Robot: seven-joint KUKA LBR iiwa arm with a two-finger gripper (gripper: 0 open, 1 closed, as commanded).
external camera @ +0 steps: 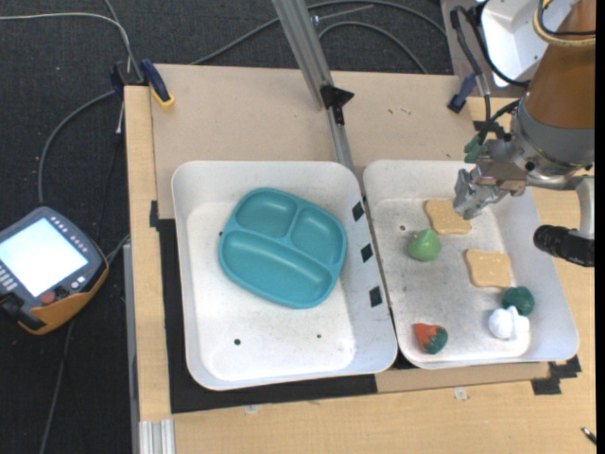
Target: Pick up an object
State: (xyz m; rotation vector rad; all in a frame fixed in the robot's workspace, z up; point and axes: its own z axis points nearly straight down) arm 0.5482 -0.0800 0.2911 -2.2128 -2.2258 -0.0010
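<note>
Five small things lie in the right bin (558,343) | gripper (470,200) hovers over a cracker (446,218), directly beneath the jaws; whether they are released or clenched, I cannot tell | cracker looks light, stiff, flat, likely brittle: take it across opposite edges | green ball (424,245) just beyond; bin wall near, room open toward a second cracker (489,269).

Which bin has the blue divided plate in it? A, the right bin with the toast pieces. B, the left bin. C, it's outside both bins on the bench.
B: the blue divided plate lies in the left bin, while the two toast pieces, the green apple and the strawberry sit in the right bin.
</note>
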